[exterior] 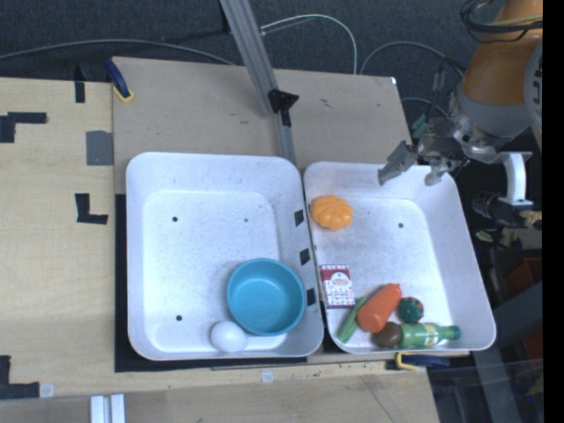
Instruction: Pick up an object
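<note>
Over the far right corner of the right-hand bin [467, 263] hangs the gripper [412, 171], its two grey fingers [394, 164] spread apart with nothing between them. One finger reaches over the bin's back rim toward the left; the other points down just beside the right rim. The arm [498, 69] comes in from the right, its orange band showing above the wrist.

The right-hand bin holds most of the objects. An orange pumpkin-shaped toy [331, 211] lies near the bin's left wall toward the back, well apart from the rest. A small red-and-white carton [337, 285] lies flat further forward, against the same left side. Clustered in the front corner are a toy carrot [379, 305] lying at a slant, a green pod-like piece [349, 322] just beside its lower end, a small dark green round item [411, 308], a brown item [388, 334] and a green bottle [428, 333] lying on its side along the front wall — these touch or nearly touch one another.

The left-hand bin [150, 236] holds a blue bowl [266, 295], upright, near its front right corner, and a white ball [228, 335] just beside the bowl at the front wall.

A grey metal pole [251, 47] slants across the bench [194, 104] behind the bins.
</note>
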